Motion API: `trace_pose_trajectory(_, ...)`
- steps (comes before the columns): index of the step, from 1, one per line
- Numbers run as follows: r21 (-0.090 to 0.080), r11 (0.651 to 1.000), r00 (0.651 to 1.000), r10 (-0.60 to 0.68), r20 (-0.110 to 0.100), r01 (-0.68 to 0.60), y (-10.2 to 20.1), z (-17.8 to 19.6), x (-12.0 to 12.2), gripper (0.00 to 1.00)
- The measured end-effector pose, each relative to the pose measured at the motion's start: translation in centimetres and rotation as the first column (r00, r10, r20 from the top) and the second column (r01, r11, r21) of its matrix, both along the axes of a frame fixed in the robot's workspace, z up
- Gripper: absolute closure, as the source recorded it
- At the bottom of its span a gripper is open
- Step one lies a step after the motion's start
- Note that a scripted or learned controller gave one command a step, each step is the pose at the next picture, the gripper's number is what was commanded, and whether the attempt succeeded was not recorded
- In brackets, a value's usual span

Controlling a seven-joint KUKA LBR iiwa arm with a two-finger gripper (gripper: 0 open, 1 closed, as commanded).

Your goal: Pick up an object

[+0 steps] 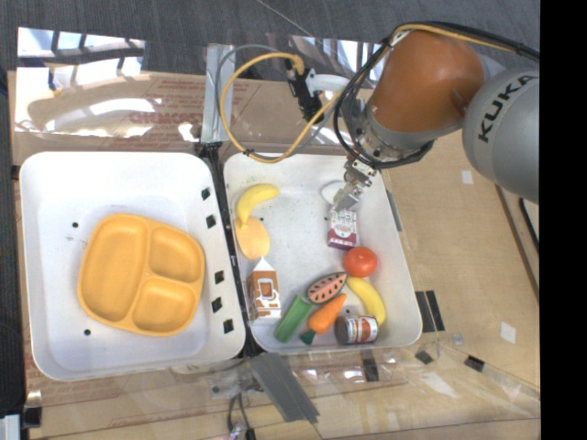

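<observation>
The little purple carton [343,227] stands in the right bin [404,273], near its far right side, and your gripper [349,193] sits right on top of it. You can't tell if the gripper is wide or closed. The carton looks light and stiff, with flat sides, so pinch it across those. Don't squeeze hard, as it may dent or tip. Just below it is the red tomato [361,261], then a yellow banana [367,299]. Both are round and may roll away.
</observation>
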State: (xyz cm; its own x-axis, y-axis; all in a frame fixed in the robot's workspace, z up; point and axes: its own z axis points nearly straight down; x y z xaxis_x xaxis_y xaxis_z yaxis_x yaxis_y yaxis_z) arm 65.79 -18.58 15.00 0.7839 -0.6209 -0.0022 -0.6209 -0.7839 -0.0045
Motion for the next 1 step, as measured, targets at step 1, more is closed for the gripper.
trace_pose_trajectory(1,-0.002,0.983,0.983,0.183,0.005,-0.183,-1.48,0.46,0.04,1.00)
